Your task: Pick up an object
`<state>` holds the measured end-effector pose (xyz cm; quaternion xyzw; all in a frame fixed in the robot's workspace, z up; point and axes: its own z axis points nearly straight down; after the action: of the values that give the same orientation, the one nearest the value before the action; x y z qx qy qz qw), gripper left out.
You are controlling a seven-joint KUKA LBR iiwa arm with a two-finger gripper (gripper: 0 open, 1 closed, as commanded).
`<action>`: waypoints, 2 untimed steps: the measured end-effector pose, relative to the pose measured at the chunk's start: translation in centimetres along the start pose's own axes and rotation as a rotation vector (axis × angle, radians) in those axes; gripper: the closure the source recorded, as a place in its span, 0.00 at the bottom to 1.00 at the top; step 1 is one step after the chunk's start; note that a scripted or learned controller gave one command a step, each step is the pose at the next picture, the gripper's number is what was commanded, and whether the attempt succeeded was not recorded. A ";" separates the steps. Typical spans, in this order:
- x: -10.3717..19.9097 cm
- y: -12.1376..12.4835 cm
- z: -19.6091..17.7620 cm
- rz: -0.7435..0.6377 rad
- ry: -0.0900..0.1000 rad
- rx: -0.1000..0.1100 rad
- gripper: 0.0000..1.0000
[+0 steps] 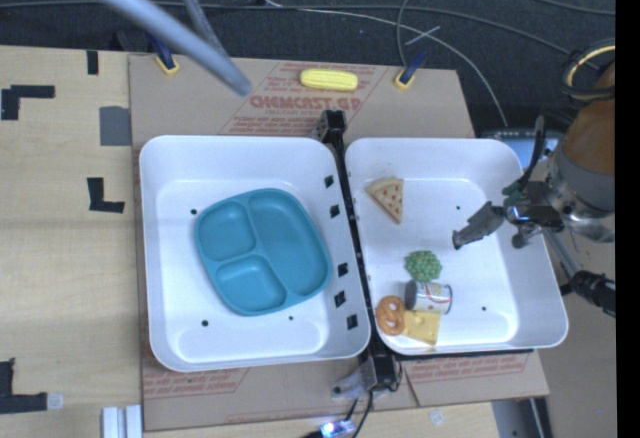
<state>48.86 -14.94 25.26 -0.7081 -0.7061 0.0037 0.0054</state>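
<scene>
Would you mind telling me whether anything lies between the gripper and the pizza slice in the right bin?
Nothing visible does. The gripper sits over the right side of the right bin, and bare white floor runs from it to the pizza slice. The broccoli and can lie nearer the camera, off that line.

Red print, roughly "CHEMCAST GP", on the cardboard sheet [290,102]
</scene>
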 end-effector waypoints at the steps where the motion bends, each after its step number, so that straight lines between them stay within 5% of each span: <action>1: 0.0 0.2 -0.6 -0.004 -0.002 -0.011 0.00; 2: -0.8 0.4 5.4 -0.002 -0.001 -0.006 0.00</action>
<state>49.18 -15.68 19.82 -0.7073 -0.7069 0.0021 0.0029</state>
